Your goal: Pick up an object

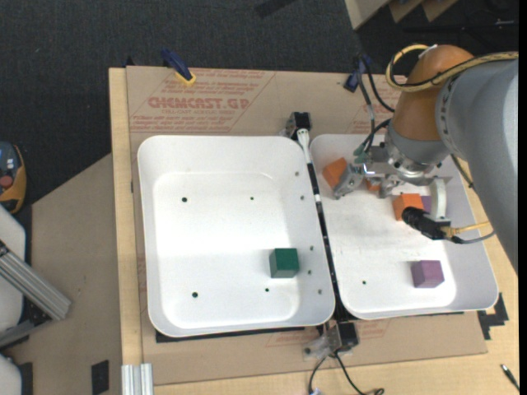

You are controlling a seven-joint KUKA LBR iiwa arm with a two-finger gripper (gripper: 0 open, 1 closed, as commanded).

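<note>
Matte purple cube [427, 273] sits near the metal end effector [362, 177].

The arm [469, 97] runs off the right edge and hides the right bin's [387, 303] far corner. An orange block [409, 205] sits partly hidden beneath the wrist.

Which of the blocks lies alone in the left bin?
The green block. It lies alone in the left bin; the orange blocks and purple block lie in the right bin.
</note>
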